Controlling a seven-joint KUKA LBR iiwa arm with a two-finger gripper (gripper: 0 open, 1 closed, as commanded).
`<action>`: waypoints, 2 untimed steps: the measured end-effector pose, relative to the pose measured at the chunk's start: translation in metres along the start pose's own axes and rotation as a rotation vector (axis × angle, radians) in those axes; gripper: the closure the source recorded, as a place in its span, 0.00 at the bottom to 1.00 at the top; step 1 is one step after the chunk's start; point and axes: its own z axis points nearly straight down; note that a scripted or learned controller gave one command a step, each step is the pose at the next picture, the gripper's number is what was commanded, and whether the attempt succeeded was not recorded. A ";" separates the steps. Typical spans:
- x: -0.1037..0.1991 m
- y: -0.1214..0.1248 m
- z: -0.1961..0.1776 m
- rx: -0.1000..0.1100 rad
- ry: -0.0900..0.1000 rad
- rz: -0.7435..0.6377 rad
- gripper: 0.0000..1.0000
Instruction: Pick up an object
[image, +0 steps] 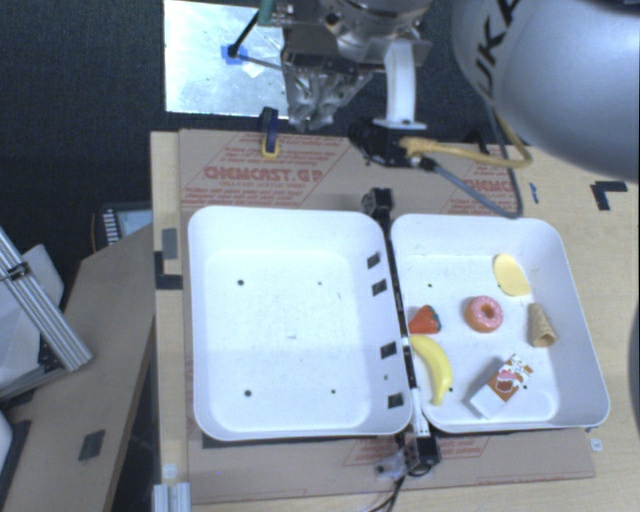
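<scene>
My gripper (316, 105) hangs high at the back of the scene, beyond the far rim of the left bin (215, 300) and well away from every object. Nothing shows in it. All the objects lie in the right bin (575, 300): a yellow banana (433, 366) near the front left, a red strawberry (425, 320) just behind it, a pink donut (484, 314) in the middle, a pale yellow slice (511, 274) at the back, a tan cone (541, 324) at the right, and a white and red packet (505, 382) at the front.
Both bins rest on a cardboard sheet (250, 172) held by a small yellow and blue clamp (269, 134) at the back. Black clips (382, 290) join the bins along their shared rim. An aluminium frame (40, 310) stands off the bench to the left.
</scene>
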 end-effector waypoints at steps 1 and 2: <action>0.000 -0.025 0.072 0.020 -0.006 0.001 1.00; -0.001 -0.057 0.174 0.025 -0.008 0.006 1.00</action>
